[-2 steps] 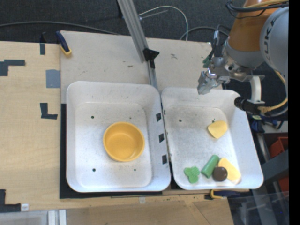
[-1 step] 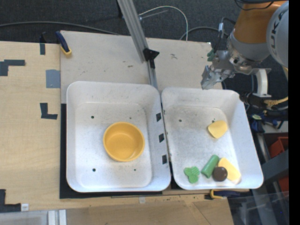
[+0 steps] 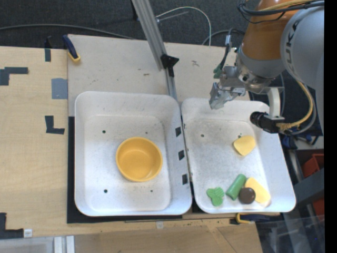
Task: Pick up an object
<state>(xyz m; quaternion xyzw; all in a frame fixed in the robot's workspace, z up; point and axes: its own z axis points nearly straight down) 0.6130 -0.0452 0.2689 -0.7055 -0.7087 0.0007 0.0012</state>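
Observation:
My gripper [image 3: 217, 102] hangs over the far edge of the right bin [image 3: 210, 157], pointing down, with nothing visible between its fingers. In that bin a yellow wedge-shaped piece [image 3: 244, 145] lies toward the right side, well in front of the gripper. At the bin's near edge a green leafy piece [image 3: 215, 195], a green cylinder [image 3: 236, 186], a dark brown round piece [image 3: 246, 195] and a second yellow piece [image 3: 259, 191] lie bunched together. A yellow bowl [image 3: 139, 158] sits upright in the middle of the left bin [image 3: 95, 141].
A slanted metal pole [image 3: 152, 30] runs from the top of the view down to the divide between the bins. A blue and yellow clamp [image 3: 71, 49] grips the board's far left corner. Cables trail behind the right bin.

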